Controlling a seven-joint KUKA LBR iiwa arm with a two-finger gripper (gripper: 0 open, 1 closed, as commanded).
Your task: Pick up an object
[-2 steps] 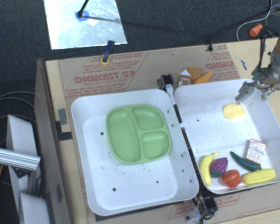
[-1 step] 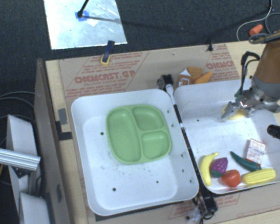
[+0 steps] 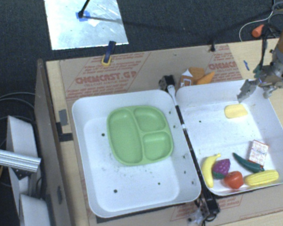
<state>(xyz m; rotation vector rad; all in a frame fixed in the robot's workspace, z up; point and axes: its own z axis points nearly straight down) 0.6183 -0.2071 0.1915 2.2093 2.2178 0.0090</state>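
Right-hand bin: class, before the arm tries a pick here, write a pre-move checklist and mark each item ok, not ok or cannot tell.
1. Target free to reach: the yellow block lies alone on the right bin floor, nothing touching it: ok.
2. Gripper near the target: it sits just up and right of the block: ok.
3. Gripper centred over the block: offset toward the bin's rim: not ok.
4. Finger state: cannot tell.
5. Other items out of the way: banana, tomato and corn cluster at the near edge: ok.
6. Green plate in the left bin, away from the arm's path: ok.
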